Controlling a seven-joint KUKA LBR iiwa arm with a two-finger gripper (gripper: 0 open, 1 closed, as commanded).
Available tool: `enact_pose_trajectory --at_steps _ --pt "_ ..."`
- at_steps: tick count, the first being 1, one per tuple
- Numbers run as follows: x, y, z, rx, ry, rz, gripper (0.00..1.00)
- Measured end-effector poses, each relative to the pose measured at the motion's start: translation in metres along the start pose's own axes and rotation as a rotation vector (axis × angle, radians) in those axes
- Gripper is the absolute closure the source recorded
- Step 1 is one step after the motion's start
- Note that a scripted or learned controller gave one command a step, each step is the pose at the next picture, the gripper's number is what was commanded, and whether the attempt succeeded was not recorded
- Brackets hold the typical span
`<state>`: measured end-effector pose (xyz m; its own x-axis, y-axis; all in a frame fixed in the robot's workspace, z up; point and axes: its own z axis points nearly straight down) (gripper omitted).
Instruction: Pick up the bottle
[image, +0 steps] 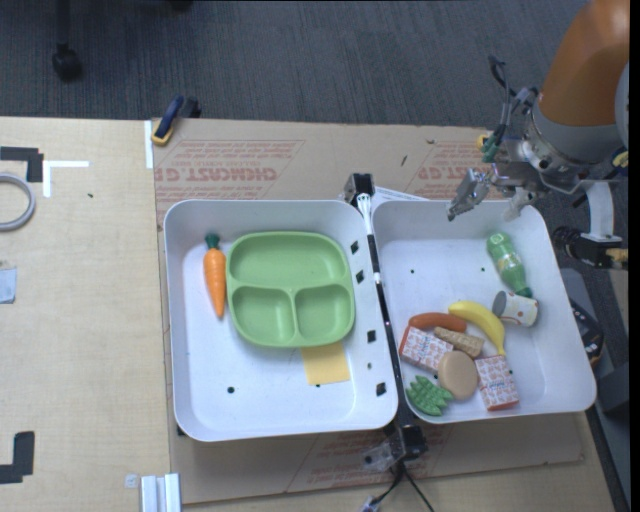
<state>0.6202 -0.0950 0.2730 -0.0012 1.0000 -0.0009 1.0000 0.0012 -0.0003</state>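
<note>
The bottle (506, 260) is small, green and clear with a green cap. It lies on its side near the back right of the right bin (420, 250). My gripper (492, 200) hovers over that bin's back rim, up and slightly left of the bottle and apart from it. Its fingers are spread open with nothing between them.
The right bin also holds a banana (478, 320), a small white cup (518, 310), a red sausage (435, 322), two snack boxes (427, 348), a round bun (458, 376) and a green leaf (430, 396). The left bin (190, 330) holds a carrot (215, 275), a green divided plate (291, 290) and a yellow slice (327, 365).
</note>
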Motion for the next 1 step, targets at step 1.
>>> enact_pose_trajectory --at_steps 1 --pt "-0.0003 0.0004 -0.0095 0.0 -0.001 -0.001 1.0"
